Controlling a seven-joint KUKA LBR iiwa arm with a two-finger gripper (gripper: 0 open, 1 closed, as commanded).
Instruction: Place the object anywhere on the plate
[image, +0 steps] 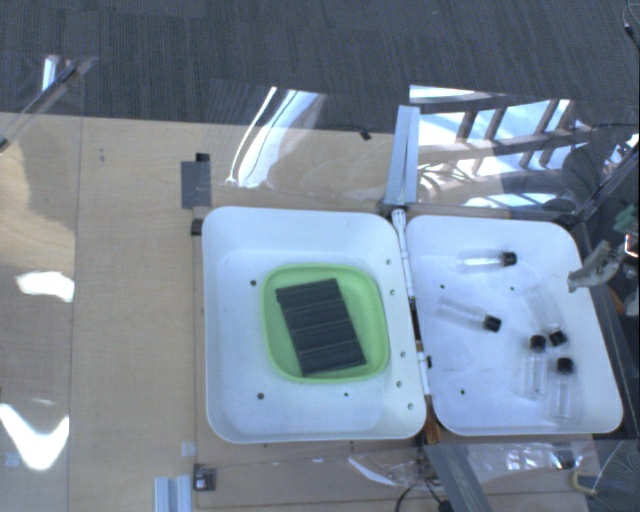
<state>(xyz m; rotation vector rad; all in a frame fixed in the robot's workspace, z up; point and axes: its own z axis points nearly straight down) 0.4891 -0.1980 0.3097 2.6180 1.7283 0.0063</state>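
A square green plate (373, 335) sits in the middle of the left white bin (230, 330). A dark grey ribbed rectangular slab (319, 326) lies flat on the plate, slightly turned. Several clear vials with black caps lie loose in the right bin (455, 405): one near the back (485, 261), one toward the middle (466, 314), and a cluster at the right (548, 360). My gripper (600, 266) is at the right edge, above the right bin's far right rim. It is apart from the vials, and only a grey part of it shows.
A metal post (403, 155) stands behind the seam between the bins. Glare and reflections cover the wooden bench (100, 300). A grey bracket (195, 182) sits behind the left bin. Cables and fittings lie at the front edge (400, 480).
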